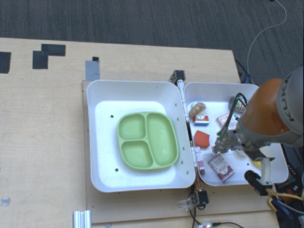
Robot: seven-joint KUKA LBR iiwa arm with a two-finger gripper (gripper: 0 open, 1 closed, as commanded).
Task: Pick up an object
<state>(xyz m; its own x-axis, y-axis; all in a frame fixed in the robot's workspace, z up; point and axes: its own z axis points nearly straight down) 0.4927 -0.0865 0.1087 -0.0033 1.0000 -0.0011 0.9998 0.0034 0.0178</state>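
In the right bin [212, 90] lie several small objects. A red block [202, 138] sits near the bin's left wall, and a red and white patterned packet [221, 167] lies toward the front. A brown and white toy on a red and blue base [199, 114] is further back. A pink packet [223, 120] shows beside the arm. My gripper [221, 144] hangs low over the bin, just right of the red block and behind the patterned packet. The arm's grey and orange body hides the bin's right half.
The left bin [102, 127] holds a green divided plate [148, 140]. A yellow item [257, 164] peeks out under the arm at the right bin's front. A thin packet [199, 162] lies along the wall between the bins. Black cables trail by the wrist.
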